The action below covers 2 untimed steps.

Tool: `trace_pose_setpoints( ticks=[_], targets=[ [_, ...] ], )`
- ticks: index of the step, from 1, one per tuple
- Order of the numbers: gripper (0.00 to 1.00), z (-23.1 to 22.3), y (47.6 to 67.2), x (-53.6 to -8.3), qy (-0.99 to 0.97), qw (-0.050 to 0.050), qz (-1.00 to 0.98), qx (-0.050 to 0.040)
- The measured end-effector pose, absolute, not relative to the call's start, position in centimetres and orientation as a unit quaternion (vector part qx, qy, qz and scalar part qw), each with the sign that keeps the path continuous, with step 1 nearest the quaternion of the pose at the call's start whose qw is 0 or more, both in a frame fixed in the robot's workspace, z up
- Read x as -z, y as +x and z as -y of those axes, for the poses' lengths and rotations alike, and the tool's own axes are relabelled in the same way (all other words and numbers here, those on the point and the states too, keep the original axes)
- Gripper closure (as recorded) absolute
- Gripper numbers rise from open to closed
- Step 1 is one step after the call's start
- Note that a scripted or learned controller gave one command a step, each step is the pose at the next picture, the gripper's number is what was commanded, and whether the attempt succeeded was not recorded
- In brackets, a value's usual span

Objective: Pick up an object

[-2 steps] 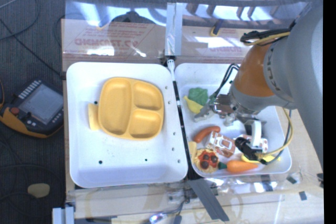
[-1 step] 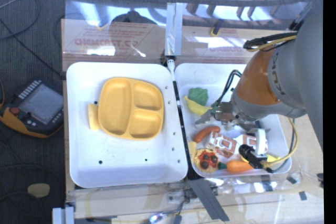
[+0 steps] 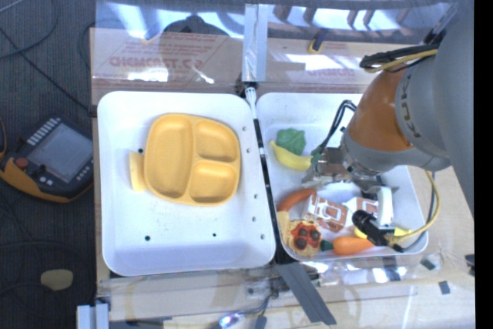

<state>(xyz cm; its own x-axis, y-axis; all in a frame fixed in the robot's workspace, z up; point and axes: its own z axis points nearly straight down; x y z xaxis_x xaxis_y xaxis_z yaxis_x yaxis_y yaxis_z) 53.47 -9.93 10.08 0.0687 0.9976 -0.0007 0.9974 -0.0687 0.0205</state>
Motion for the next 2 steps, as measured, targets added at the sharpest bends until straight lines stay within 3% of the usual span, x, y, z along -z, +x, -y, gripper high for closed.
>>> trace_pose_setpoints(
  ticks=[1,2],
  targets=[
    [0.0,9.9,53.4,-10.1,0.731,0.007,-0.682,-0.0064],
    [0.0,9.4,61.8,-9.1,0.721,0.007,-0.693,-0.0032]
  ],
)
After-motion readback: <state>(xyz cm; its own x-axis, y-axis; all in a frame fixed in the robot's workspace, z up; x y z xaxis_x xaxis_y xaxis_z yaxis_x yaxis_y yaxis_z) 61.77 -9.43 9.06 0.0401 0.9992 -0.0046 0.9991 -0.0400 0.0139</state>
